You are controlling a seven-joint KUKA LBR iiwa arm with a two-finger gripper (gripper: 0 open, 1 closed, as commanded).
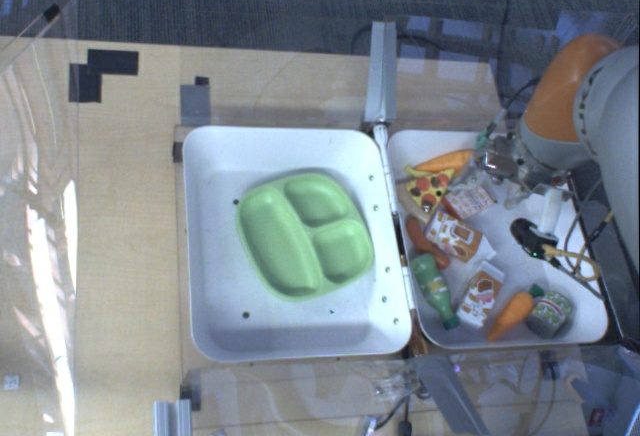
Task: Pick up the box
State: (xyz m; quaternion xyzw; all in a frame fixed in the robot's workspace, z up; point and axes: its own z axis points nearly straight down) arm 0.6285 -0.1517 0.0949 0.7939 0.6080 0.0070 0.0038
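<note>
Two small boxes lie in the right bin. One is an orange and white box near the bin's middle, lying flat and turned at an angle. The other is a white box with a red picture, nearer the front. My gripper hangs low over the back of the right bin, just up and to the right of the orange and white box. It is beside a pale wrapped item. No box is lifted.
The right bin also holds a carrot at the back, a pizza slice toy, a green bottle, a second carrot and a green can. The left bin holds a green divided plate.
</note>
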